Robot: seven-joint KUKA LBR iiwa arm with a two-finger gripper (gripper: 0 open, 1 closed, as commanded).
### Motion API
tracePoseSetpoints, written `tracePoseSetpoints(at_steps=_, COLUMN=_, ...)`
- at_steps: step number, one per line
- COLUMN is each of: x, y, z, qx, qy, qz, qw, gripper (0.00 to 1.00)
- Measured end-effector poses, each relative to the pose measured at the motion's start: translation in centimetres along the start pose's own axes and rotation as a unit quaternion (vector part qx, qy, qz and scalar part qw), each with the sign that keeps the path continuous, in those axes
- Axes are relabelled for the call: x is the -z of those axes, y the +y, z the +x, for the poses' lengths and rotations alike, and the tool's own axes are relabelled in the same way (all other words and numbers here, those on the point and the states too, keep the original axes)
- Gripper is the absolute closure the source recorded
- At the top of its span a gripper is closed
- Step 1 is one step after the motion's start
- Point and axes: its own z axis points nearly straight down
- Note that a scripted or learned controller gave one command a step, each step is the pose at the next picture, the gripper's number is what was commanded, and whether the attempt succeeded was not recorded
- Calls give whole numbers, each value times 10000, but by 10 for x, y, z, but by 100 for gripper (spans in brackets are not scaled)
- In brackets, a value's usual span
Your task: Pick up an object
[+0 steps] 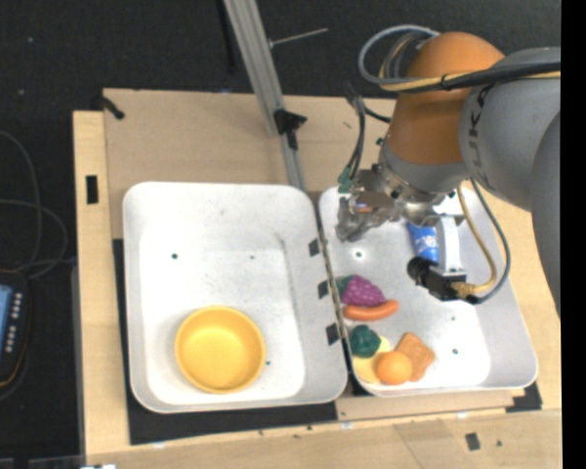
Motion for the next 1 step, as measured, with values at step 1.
tracePoseSetpoints(at_steps=1, x=1, y=-14, z=44, qx=-1, qy=-2, qz=3, qw=10000, gripper=100)
